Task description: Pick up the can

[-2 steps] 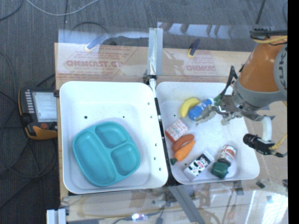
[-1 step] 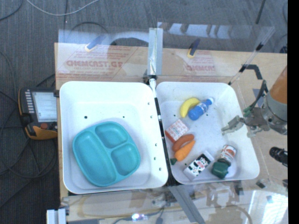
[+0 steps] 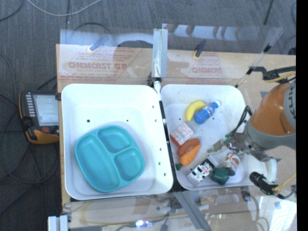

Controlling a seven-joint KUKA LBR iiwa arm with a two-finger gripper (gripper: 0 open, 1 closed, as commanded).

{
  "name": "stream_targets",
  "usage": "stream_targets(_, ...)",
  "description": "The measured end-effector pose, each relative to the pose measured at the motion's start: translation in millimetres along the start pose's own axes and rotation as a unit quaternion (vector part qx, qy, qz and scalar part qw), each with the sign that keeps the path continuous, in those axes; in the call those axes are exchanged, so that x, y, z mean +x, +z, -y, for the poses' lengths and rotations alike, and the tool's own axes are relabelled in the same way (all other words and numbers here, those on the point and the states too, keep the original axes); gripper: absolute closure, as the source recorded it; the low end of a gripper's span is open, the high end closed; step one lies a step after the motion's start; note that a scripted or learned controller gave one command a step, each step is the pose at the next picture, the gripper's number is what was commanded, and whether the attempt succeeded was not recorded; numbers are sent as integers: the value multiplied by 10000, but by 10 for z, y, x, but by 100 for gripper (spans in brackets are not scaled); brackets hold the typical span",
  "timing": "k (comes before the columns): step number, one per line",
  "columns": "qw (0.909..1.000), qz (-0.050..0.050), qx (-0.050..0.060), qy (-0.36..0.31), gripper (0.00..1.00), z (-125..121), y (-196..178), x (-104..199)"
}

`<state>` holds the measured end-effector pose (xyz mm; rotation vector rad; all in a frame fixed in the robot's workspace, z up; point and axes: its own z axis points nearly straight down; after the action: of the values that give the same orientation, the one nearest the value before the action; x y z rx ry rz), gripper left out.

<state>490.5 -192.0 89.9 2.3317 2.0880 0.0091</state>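
Note:
The can (image 3: pixel 232 163), small with a red and white label, stands near the front right corner of the right bin (image 3: pixel 231 93). My gripper (image 3: pixel 226 146) hangs just above and slightly left of the can, at the end of the grey arm with the orange band (image 3: pixel 273 115) that reaches in from the right. The wrist hides part of the can's top. Whether the gripper touches the can cannot be made out.
In the right bin lie a banana (image 3: pixel 193 110), a blue bottle (image 3: pixel 207 112), a small red-and-white box (image 3: pixel 182 133), a carrot (image 3: pixel 189 153), a black-and-white carton (image 3: pixel 201 172) and a dark green object (image 3: pixel 220 175) beside the can. A teal divided plate (image 3: pixel 109 158) sits in the left bin.

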Motion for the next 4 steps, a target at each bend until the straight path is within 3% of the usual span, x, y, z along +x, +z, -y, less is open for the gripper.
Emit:
stream_targets(1,9999,-86,19,107,0,-22,-6,-127)
stream_targets(2,9999,-34,-6,121,100,-28,-95,-164)
stream_targets(3,9966,14,19,-822,100,-207,-13,-132)
stream_targets(4,9948,-3,79,1011,100,51,-923,515)
